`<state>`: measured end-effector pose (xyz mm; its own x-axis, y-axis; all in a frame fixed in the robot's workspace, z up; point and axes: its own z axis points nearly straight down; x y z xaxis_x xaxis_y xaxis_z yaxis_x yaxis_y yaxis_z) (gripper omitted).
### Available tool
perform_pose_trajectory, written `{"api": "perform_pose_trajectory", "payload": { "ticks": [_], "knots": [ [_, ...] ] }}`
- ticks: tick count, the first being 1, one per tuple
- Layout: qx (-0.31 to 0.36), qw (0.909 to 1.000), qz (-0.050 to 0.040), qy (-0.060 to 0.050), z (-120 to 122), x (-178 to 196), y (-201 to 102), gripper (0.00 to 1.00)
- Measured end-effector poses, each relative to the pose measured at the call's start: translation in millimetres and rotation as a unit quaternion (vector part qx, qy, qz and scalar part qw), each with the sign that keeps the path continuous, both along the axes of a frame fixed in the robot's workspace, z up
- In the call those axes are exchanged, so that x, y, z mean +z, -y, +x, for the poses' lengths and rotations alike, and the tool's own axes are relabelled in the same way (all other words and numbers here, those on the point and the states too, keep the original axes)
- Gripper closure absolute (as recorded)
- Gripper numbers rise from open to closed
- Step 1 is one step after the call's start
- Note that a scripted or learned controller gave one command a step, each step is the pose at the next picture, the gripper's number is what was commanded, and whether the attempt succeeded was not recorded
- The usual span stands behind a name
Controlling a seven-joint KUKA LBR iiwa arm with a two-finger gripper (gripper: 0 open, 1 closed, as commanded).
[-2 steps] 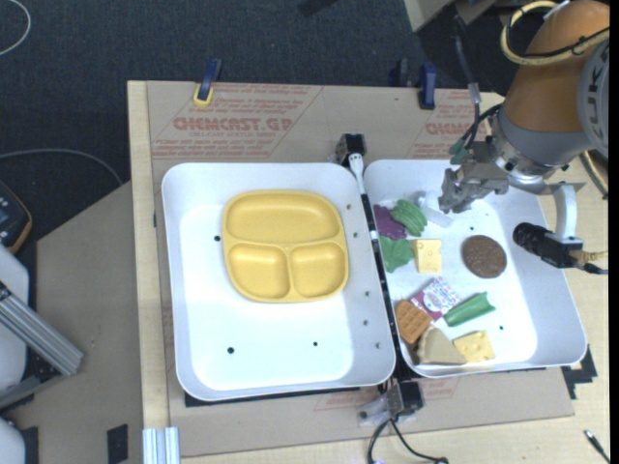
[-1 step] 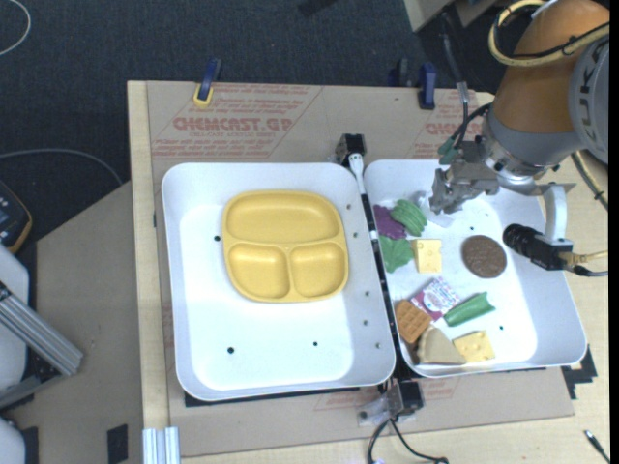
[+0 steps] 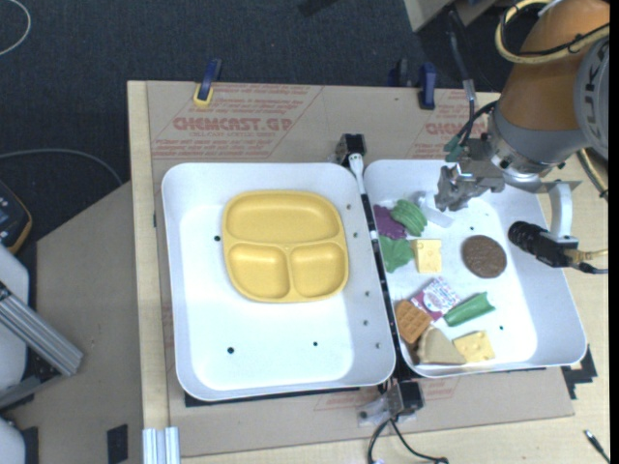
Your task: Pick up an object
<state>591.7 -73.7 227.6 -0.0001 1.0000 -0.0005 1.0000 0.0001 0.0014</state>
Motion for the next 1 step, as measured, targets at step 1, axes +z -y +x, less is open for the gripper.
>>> {"api": "perform_pose_trajectory", "payload": {
  "ticks": [1],
  "knots": [
    [0.001, 1.0000, 0.0000, 0.001, 9.4, 7.2, -8.6, 1.00]
  ]
}}
